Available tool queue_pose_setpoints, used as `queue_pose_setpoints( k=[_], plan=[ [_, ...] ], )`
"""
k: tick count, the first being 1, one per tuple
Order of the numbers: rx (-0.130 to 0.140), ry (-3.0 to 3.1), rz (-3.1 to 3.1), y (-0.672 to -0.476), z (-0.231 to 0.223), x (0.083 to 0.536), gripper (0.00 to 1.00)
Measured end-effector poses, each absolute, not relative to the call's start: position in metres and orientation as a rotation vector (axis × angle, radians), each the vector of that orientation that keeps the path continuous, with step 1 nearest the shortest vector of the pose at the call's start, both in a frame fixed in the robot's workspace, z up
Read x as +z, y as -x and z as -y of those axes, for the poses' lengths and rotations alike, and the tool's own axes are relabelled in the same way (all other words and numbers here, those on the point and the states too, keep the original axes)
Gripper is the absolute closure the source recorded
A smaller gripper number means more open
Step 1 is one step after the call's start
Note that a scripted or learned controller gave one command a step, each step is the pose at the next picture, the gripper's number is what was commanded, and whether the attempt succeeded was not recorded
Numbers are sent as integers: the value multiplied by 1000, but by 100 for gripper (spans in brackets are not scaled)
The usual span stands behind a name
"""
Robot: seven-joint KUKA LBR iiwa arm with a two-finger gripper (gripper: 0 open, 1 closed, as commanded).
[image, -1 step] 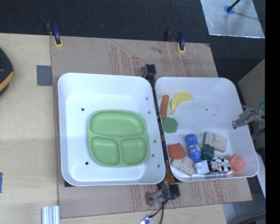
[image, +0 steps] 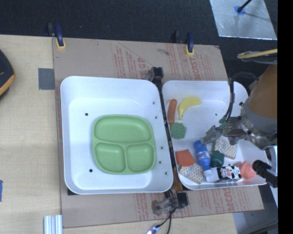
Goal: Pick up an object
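Camera view: the gripper (image: pixel 223 133) is seen low inside the right bin (image: pixel 205 87), the arm coming in from the bin's right side. The fingers look spread, one tip toward the blue bottle (image: pixel 202 155) and one over the patterned cracker (image: pixel 228 148); nothing is seen pinched between them.

Positions relative to the blue bottle: dark green block (image: pixel 217 158) just beside it on the right; orange block (image: pixel 185 157) just beside it on the left; green broccoli-like piece (image: pixel 177 130) up and left; carrot (image: pixel 172 110) and banana (image: pixel 187 105) further up, well apart; black-and-white carton (image: pixel 225 173) and orange-red toy (image: pixel 247 170) below and right, near the bin's lower rim. The left bin (image: pixel 73 89) holds a green divided plate (image: pixel 123 143).

No object counts as picked yet. The nearest candidates are judged to be the bottle and the green block, but they sit tight in clutter. A clean grasp would likely be helped by centring the jaws on one item only, closing across its narrow side, and lifting straight up. The risk is judged to be a neighbour being clipped or the flat cracker being pinched.
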State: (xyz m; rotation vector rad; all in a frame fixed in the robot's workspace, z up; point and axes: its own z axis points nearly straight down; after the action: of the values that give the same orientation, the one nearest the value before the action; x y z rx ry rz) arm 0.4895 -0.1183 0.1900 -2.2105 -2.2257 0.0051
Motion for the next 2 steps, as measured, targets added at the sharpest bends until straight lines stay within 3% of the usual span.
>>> queue_pose_setpoints(
  k=[1,2],
  plan=[
    [6,2212,2225,-519,96,101,0],
    [9,2208,2228,-519,97,112,100]
  ],
)
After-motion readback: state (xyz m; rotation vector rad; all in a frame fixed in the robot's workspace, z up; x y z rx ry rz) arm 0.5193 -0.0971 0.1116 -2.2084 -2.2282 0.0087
